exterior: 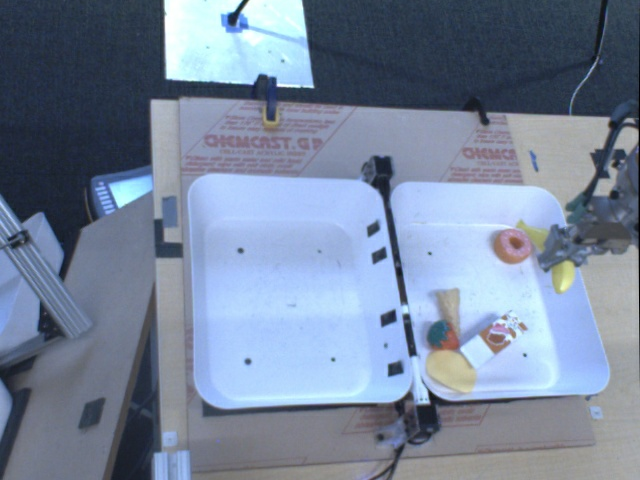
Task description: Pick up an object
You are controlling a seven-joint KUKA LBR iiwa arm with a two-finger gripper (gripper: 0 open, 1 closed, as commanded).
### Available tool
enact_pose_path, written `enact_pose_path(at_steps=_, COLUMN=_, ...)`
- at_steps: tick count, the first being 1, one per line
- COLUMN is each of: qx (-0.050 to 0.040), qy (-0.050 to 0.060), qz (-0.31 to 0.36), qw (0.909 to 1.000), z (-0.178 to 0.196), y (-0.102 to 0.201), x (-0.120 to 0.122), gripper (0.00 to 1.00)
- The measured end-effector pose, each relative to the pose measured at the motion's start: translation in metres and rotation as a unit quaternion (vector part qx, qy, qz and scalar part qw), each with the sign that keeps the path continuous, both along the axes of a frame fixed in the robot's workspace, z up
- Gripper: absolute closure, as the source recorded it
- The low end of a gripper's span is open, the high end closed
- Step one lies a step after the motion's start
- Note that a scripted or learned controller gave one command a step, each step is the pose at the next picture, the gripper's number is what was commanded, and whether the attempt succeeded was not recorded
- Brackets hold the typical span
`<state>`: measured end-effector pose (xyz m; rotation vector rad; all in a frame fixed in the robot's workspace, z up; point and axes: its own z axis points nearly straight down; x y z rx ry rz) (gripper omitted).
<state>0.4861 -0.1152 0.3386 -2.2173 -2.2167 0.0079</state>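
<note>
Pink donut (pixel 513 246) lies in right bin (pixel 575 353), near far right corner; yellow banana (pixel 563 274) just beside it at right rim; pincer (pixel 556 251) hovers over banana, just right of donut, cannot tell whether apart or together; ice-cream cone (pixel 449 308), teal-red ball (pixel 442 335), yellow lemon (pixel 451 371), red-white packet (pixel 494 338) cluster near front; left bin (pixel 210 298) alongside on tabletop (pixel 170 158).

So the pink donut (pixel 513 246) lies flat just left of the claw (pixel 556 258), with a yellow banana-ish piece (pixel 564 277) right under it. Further down-left of the claw: an ice cream cone (pixel 448 308), a teal-and-red ball (pixel 442 336), a yellow disc (pixel 451 371), and a small red-white packet (pixel 494 339) lying tilted.
</note>
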Motion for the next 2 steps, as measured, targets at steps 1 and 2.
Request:
enact_pose_path(at_steps=1, qx=-0.0018, qy=-0.009, qz=0.002, qw=1.0000, z=0.076, y=-0.013, x=0.001, gripper=1.00)
enact_pose_path(at_steps=2, qx=-0.0010, qy=-0.005, qz=0.000, qw=1.0000, z=0.044, y=-0.026, x=0.001, gripper=1.00)
